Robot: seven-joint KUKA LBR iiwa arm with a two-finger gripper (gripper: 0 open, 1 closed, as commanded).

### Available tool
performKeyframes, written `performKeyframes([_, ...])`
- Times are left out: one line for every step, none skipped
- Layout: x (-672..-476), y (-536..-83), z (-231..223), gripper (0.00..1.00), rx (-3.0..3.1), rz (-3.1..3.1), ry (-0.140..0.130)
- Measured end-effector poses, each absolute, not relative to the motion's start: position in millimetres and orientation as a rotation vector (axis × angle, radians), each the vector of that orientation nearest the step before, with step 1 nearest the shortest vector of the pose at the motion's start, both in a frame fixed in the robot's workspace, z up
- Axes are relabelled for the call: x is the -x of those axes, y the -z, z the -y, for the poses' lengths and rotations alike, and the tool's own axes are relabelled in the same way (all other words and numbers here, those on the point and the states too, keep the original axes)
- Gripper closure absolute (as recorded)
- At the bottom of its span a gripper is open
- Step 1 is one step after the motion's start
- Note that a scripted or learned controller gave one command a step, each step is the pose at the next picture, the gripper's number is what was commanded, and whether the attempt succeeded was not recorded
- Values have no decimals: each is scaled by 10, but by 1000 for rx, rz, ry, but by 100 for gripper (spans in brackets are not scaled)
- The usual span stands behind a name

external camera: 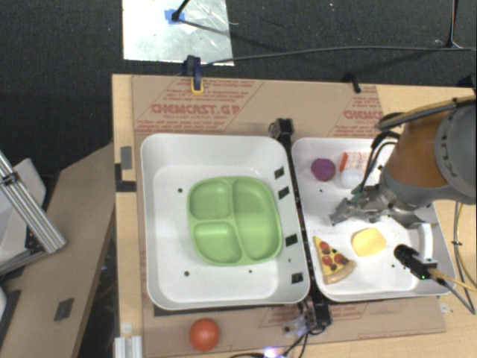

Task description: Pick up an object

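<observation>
Brown board (246, 327) covers the bench, and nearest the camera an orange-red ball (203, 334) sits on it, outside both bins and in front of the left bin (160, 200). That bin carries a green divided plate (235, 220). In the right bin (387, 278), a toy pizza slice (332, 258) lies by the front-left corner, with a yellow lump (368, 242) just beside it toward the arm. The gripper (344, 212) hangs low over bare bin floor just behind these two. How far it is open cannot be told from this angle, and nothing can be seen in its hold. Farther back lie a purple piece (323, 169), a white ball (350, 177) and a red-and-white packet (354, 159), close together. The yellow lump looks the best target: near, rounded and clear of the walls. A sound pick probably means moving over its middle first, then coming straight down so the jaws straddle it rather than nudge it into the pizza slice. The flat slice would likely be harder to get under. Beyond the bins, a blue clamp (194, 73) grips the board's far edge below a foil sheet (175, 21).
</observation>
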State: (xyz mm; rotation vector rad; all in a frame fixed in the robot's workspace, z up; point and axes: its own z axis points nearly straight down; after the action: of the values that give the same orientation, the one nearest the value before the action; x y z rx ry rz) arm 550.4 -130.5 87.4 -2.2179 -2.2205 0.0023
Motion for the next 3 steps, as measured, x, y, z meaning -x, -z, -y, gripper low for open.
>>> performKeyframes([-5523, -1017, 1313, 100, 2222, 2224, 3])
performKeyframes([-5491, -1610, 1241, 100, 2220, 2229, 5])
performKeyframes([-5506, -2254, 1246, 100, 2221, 2231, 6])
